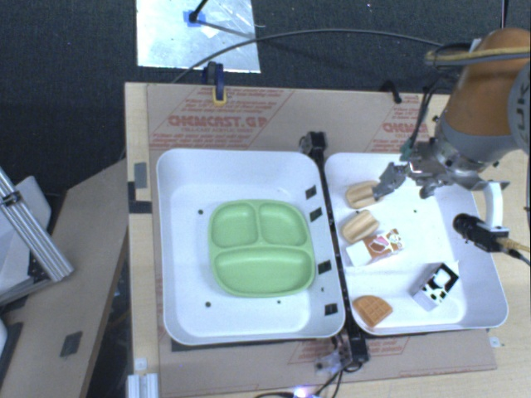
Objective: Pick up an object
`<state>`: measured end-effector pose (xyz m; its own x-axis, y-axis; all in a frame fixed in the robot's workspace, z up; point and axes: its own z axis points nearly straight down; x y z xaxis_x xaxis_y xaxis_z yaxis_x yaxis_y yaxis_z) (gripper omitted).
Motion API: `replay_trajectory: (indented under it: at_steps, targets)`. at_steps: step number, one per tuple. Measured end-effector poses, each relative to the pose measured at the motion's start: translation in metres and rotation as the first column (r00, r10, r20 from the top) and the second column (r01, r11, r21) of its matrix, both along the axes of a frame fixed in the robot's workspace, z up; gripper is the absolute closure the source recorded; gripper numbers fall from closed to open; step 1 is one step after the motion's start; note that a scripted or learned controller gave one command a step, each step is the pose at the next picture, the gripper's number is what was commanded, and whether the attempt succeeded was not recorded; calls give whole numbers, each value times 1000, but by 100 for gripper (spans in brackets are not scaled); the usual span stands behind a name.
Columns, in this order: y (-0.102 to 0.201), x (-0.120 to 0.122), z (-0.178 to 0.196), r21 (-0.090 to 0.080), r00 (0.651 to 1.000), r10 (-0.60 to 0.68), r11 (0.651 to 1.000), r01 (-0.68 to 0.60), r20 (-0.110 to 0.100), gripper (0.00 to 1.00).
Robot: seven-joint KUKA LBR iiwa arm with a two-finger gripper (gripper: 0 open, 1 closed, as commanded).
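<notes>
The right bin (477, 309) holds a tan bread roll (360, 194), a second roll (359, 224) just below it, a white packet with a red picture (377, 246), a black-and-white box (436, 286) and an orange waffle-like biscuit (372, 309). My gripper (406, 186) hangs over the bin's upper part, just right of the upper roll. Its fingers are spread open with nothing between them, and the left fingertip (387, 182) is close to that roll.
The left bin (187, 181) holds a green divided plate (261, 247). A black divider with clips (325, 222) runs between the bins. The arm's wrist and a black fitting (477, 230) overhang the right bin's right side.
</notes>
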<state>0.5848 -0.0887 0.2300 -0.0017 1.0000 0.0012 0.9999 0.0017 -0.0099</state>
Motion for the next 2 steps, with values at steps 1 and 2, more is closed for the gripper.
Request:
replay_trajectory:
  at_steps: [1,2]
  targets:
    - [0,2,6,-1,1000,2,1000,-2,11,0]
    - [-6,6,-38,-1,1000,-1,1000,1,8,0]
